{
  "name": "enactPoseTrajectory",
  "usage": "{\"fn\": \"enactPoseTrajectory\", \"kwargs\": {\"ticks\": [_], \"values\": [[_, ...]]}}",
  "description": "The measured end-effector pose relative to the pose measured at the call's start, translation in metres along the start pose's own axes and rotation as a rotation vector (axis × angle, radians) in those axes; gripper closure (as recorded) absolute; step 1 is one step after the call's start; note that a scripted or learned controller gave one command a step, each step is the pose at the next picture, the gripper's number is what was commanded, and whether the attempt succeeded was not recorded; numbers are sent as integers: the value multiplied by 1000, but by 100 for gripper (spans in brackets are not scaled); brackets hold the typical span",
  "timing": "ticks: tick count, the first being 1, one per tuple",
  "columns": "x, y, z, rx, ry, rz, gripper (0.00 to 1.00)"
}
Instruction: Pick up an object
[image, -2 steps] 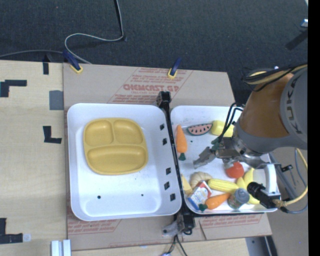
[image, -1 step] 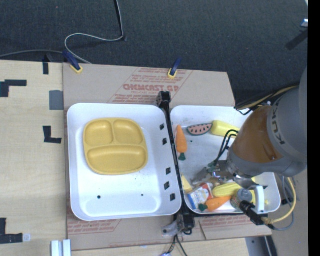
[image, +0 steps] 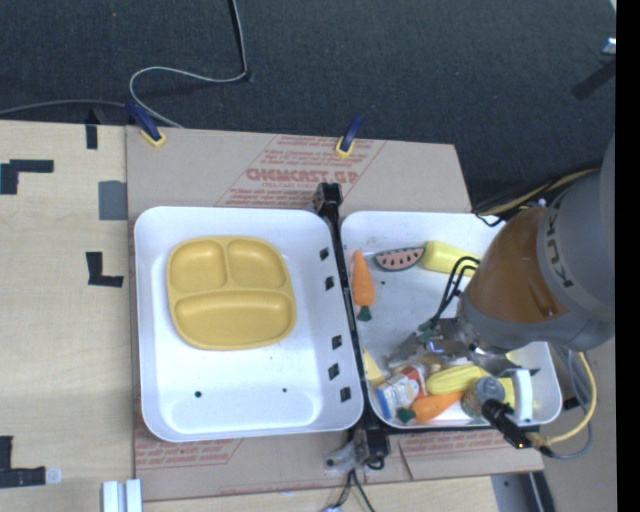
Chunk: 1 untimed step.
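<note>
The right bin (image: 400, 300) holds several toy foods. An orange carrot (image: 362, 280) lies by its left wall, with a watermelon slice (image: 398, 259) and a yellow piece (image: 440, 256) near the far wall. At the near wall are piled a yellow corn cob (image: 455, 378), a second carrot (image: 435, 407), a small printed carton (image: 400, 390) and a yellow wedge (image: 372, 368). My gripper (image: 428, 346) hangs low over the bin floor just above this pile, left of the corn. The grey arm with its orange band (image: 515, 280) covers the bin's right part.
The left bin (image: 170, 400) holds a yellow divided plate (image: 232, 292). A black divider with clips (image: 338, 300) runs between the bins. Both bins sit on brown cardboard (image: 300, 175). A cable loops across the dark floor at the back.
</note>
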<state>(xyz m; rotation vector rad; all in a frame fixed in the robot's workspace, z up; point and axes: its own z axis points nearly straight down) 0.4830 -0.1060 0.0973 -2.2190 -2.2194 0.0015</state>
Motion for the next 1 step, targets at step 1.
{"fn": "enactPoseTrajectory", "kwargs": {"ticks": [1], "values": [[51, 1, -87, -2, -1, -1, 100]]}}
